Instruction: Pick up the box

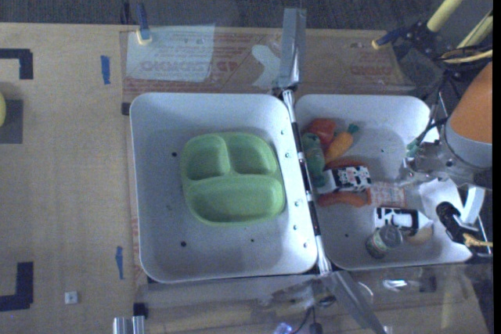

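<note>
Box (pixel 353 177), black-and-white patterned with a red edge, lies in the right bin (pixel 376 110), to the left of the gripper (pixel 423 165) as the camera sees it and clear of it. It sits near the wall shared with the left bin (pixel 156 137). Nothing can be seen held by the gripper, and whether it is parted or closed cannot be told from this slanted view; it hangs over the right side of the right bin, under the grey wrist and orange band (pixel 479 112).

Between the box and the gripper, slightly nearer the camera, is a pale pinkish flat packet (pixel 388 193), touching or just beside the box. A red thing (pixel 341 199) lies along the box's near edge. Beyond the box, left of the gripper, a green item (pixel 315 156), an orange piece (pixel 341 143) and a red-orange piece (pixel 322 128) crowd together.

On the gripper's near side lie a small black-and-white thing (pixel 394 217) and a dull can (pixel 379 242), close to each other.

Well to the gripper's left, the other bin holds a green divided tray (pixel 232 177), resting flat at its middle.
</note>
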You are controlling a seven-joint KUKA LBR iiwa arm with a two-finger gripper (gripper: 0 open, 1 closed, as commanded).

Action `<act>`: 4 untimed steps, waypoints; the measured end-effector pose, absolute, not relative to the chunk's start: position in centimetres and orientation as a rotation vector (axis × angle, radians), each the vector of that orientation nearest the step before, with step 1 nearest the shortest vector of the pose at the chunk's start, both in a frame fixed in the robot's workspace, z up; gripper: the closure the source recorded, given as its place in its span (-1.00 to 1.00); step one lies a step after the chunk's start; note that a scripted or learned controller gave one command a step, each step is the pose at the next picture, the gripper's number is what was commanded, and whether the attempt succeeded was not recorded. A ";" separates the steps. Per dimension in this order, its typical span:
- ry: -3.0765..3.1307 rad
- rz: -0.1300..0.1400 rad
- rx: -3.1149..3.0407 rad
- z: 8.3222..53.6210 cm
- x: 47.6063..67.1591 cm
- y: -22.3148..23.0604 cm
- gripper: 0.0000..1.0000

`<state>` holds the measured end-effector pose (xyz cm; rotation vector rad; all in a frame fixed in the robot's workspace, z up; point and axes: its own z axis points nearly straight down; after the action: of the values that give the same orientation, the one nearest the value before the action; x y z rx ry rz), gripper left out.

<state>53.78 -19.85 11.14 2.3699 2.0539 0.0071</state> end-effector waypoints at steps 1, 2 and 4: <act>2.054 0.007 2.370 11.1 53.8 -19.9 -1.00; 2.053 0.006 2.371 12.0 53.8 -19.9 1.00; 2.051 0.005 2.373 12.8 53.8 -20.0 1.00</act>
<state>53.83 -20.00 12.79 2.3730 2.0509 0.0054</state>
